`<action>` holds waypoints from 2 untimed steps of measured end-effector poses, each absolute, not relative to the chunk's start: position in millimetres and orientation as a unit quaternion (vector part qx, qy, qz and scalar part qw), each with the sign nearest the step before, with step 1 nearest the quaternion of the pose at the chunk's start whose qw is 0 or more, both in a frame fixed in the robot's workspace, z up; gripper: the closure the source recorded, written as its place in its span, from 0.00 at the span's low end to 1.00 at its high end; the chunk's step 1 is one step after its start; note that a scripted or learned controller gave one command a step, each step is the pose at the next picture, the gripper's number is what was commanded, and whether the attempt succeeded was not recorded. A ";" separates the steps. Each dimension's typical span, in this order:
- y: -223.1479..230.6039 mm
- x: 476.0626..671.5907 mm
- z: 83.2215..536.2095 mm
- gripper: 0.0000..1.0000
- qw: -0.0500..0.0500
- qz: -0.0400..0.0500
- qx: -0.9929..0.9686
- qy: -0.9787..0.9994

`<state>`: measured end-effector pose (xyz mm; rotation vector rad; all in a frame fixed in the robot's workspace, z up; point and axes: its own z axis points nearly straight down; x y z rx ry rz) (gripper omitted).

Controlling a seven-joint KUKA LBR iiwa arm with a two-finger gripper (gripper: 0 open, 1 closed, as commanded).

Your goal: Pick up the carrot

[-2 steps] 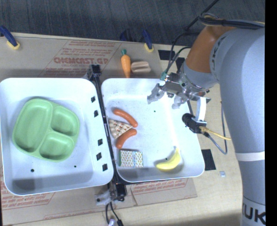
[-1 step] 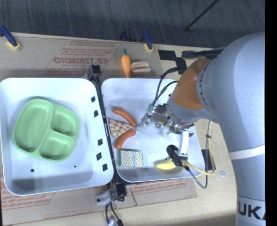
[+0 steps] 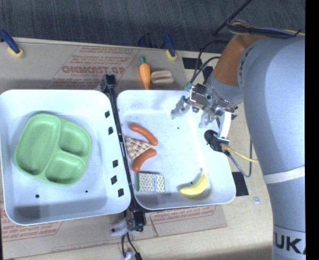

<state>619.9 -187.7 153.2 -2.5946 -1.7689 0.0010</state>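
Observation:
The carrot (image 3: 144, 73), orange with a green top, lies on the cardboard just beyond the far rim of the right bin (image 3: 177, 155), outside both bins. My gripper (image 3: 190, 116) hangs over the far right part of that bin, right of and nearer than the carrot, well apart from it. Its two fingers are spread open with nothing between them.
A small bun (image 3: 161, 78) lies right beside the carrot. The right bin holds two sausages (image 3: 143, 134) (image 3: 144, 158), a waffle piece (image 3: 132, 145), a wrapped snack (image 3: 150, 182) and a banana (image 3: 195, 186). A green divided plate (image 3: 53, 148) sits in the left bin (image 3: 18, 104).

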 end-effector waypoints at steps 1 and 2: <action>-162.4 551.6 90.7 0.00 0.003 0.002 -0.844 -0.536; -197.5 579.3 92.2 0.00 0.000 0.000 -0.633 -0.775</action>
